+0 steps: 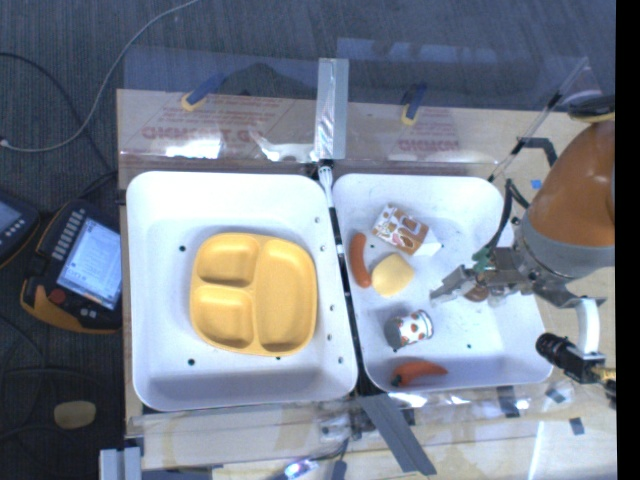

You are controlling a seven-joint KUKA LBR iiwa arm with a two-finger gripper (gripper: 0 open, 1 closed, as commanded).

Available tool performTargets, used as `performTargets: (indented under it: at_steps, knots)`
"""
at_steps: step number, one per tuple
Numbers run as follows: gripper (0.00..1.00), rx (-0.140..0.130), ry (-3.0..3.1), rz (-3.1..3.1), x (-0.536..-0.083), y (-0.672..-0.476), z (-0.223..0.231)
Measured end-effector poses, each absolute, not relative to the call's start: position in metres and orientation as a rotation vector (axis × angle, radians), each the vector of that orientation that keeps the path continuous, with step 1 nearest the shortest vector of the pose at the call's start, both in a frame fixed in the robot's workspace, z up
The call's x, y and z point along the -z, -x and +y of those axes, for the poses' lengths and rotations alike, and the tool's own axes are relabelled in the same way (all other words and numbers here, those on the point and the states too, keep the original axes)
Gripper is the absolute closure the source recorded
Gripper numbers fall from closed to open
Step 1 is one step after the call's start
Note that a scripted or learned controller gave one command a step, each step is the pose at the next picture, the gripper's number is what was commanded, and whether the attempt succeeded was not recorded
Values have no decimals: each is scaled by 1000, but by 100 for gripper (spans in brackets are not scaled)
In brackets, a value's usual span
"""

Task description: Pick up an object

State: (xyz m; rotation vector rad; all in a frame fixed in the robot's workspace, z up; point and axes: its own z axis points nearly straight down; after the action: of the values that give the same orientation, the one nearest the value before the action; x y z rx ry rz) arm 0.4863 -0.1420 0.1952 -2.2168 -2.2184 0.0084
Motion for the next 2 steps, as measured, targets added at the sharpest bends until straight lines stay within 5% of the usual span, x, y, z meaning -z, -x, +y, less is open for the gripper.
performTargets:
  at_steps: [1,2]
  knots:
    - [0,-10,2453,-1949,-106,-483,-94]
    - [0,4,2331,-2110,-89,-486,-98]
